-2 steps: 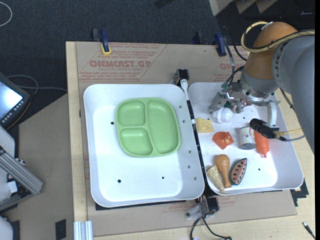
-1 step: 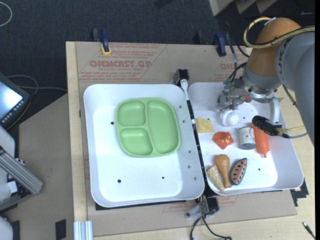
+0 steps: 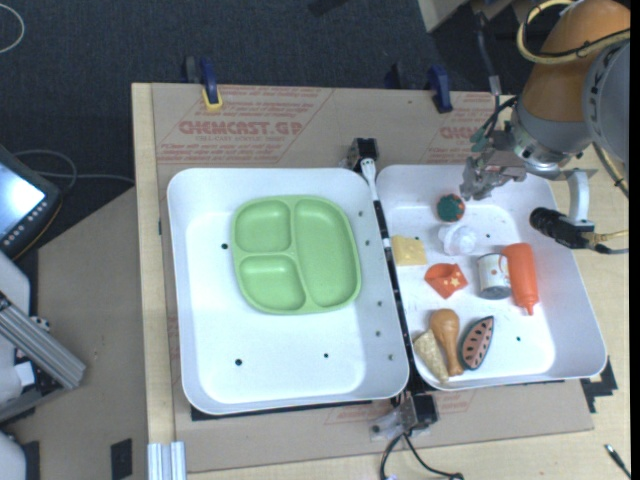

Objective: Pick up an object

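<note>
Overhead, arm point(image 3: 570, 78) angled down; gripper point(image 3: 478, 190) above right bin point(image 3: 570, 353), beside green ball point(image 3: 451, 207); opening unclear.

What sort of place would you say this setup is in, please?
Most likely a robotics lab test bench: two white bins sit on a clamped board, toy food such as an orange carrot fills one, and the arm's hand hangs above it.
</note>
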`<state>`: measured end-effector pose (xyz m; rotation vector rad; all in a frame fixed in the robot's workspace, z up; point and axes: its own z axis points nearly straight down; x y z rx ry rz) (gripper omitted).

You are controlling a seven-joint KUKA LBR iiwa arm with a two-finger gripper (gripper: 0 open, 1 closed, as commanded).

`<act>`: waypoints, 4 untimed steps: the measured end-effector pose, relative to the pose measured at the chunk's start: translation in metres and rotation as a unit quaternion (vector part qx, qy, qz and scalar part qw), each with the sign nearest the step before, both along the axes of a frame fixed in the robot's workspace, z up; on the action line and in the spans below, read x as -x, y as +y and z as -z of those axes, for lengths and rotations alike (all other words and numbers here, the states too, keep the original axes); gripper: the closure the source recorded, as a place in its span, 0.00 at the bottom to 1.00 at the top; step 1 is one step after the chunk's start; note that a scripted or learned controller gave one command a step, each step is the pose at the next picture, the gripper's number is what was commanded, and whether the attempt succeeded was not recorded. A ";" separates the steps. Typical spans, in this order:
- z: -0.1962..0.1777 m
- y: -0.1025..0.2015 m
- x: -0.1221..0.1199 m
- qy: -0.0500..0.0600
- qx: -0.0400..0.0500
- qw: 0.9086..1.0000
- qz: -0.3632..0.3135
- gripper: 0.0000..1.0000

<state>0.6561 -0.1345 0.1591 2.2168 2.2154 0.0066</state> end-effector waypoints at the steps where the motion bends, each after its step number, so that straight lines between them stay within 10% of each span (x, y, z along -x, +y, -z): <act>1: -0.046 -0.005 0.000 0.000 0.000 1.000 0.000 1.00; 4: -0.060 0.069 0.046 0.006 -0.002 1.000 -0.002 1.00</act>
